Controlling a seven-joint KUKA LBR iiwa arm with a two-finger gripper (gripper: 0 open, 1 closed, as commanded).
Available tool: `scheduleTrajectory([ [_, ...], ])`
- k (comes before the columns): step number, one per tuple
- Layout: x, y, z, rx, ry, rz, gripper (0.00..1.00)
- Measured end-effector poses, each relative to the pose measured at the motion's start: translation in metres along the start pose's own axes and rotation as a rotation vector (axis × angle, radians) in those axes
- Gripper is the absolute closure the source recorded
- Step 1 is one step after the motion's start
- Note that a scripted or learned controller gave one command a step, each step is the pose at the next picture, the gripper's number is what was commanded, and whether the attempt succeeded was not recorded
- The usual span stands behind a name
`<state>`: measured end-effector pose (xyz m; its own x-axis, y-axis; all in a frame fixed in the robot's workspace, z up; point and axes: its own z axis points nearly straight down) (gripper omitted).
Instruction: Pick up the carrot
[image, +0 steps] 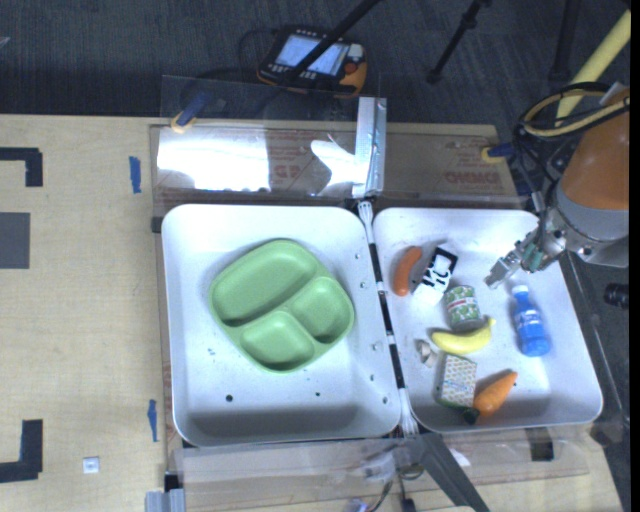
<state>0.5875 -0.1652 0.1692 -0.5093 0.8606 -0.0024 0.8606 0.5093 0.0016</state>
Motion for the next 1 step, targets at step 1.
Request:
scheduleTrajectory([
  [1,0.0503,-0.0236,-0.0164,0.002,0.004,-0.128,1.00],
])
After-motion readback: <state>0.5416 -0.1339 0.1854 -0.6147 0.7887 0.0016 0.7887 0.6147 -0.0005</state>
